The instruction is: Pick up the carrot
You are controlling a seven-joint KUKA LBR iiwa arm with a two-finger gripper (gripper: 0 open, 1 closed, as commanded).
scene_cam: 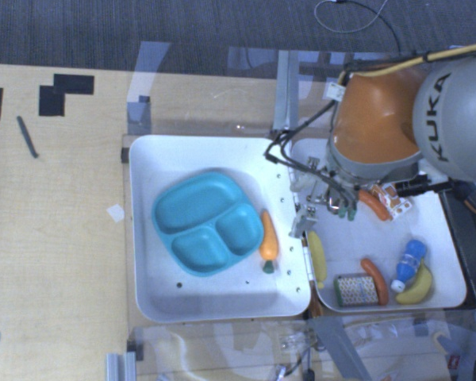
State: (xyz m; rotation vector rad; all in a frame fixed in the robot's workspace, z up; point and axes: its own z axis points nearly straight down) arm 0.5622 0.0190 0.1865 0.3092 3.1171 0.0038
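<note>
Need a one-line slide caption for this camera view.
Gripper above the right bin; carrot beside the plate.

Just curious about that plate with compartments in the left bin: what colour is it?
The divided plate is bright turquoise blue all over, clearest in the camera view, with the orange carrot lying beside it.

The grey arm (452, 109), orange-banded above the wrist, reaches in from the right, its tool (321, 201) pointing down.

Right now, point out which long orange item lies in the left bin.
The carrot, beside the blue divided plate in the left bin. The two sausages lie in the right bin.
</note>
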